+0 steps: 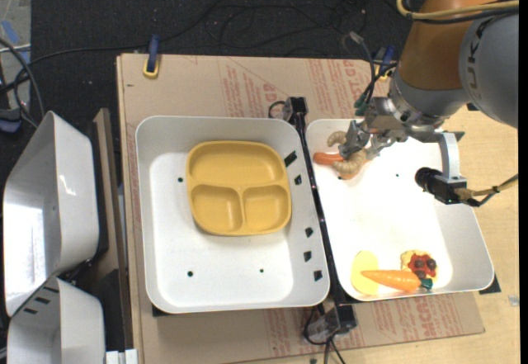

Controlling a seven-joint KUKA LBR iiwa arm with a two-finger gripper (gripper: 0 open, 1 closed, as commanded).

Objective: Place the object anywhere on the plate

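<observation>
The grey arm's two-finger gripper (360, 142) hangs low over the far left corner of the right white bin (462, 230), right above a pale, curled shrimp-like toy with an orange-red tail (340, 159); whether its jaws are open or closed cannot be told. The yellow three-compartment plastic plate (239, 186) lies in the left white bin (165, 214). An orange toy carrot (391, 278) rests at the right bin's near edge, beside a red toy (420, 262).

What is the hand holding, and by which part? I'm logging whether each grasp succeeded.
It cannot be told. The hand is down over a shrimp-like toy in the right bin, but the slanted view hides any grip.
</observation>
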